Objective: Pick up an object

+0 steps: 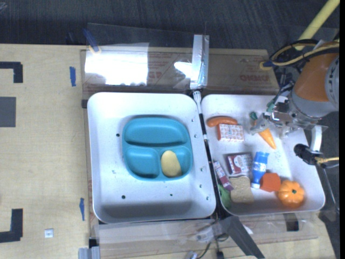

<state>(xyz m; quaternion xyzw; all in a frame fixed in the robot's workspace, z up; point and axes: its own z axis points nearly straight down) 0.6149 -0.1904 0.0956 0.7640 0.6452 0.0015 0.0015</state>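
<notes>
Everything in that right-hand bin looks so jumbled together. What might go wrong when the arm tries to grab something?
Two likely snags. The gripper sits by the orange carrot near the right bin's upper edge; the carrot's tapered shape may let it slip. Lower down, the blue bottle, orange block and pumpkin lie so close that reaching for one could nudge or pinch a neighbour.
</notes>
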